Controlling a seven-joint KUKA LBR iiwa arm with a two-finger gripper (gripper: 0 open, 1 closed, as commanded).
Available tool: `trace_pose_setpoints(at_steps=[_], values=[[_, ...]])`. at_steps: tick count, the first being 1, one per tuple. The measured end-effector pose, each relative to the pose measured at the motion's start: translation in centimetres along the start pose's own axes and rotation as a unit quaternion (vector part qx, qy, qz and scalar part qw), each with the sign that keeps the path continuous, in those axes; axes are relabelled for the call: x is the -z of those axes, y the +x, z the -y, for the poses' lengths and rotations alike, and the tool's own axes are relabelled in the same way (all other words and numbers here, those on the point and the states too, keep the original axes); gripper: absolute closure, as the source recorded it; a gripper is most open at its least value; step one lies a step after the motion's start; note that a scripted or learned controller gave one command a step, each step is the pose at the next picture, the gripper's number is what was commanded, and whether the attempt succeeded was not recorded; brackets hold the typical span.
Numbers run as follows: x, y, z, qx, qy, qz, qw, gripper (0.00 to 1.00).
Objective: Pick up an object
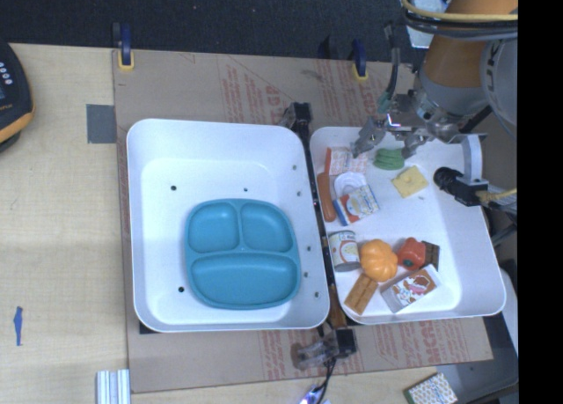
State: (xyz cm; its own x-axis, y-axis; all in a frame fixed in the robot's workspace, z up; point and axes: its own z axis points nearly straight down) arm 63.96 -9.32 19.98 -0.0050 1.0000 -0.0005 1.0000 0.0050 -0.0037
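Observation:
My gripper hangs over the far end of the right bin, open, with its two fingers spread apart. A green round piece lies just in front of the fingertips, and I see nothing held between them. Close by are a yellow block, a white packet and an orange-red stick. Nearer the front lie a small can, an orange fruit, a red piece, a tan bar and a printed packet.
The left bin holds a blue divided plate. A black fitting sits at the right bin's right wall. Clamps join the bins at the back and front. A dark device lies at the far left.

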Motion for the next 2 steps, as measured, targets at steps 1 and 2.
trace_pose_setpoints(at_steps=[1, 2], values=[[-2.6, -4.6, 6.6, -0.003, 0.004, 0.001, 1.0, 0.0], [-11.4, -5.5, 12.6, -0.002, 0.006, -0.002, 1.0, 0.0]])
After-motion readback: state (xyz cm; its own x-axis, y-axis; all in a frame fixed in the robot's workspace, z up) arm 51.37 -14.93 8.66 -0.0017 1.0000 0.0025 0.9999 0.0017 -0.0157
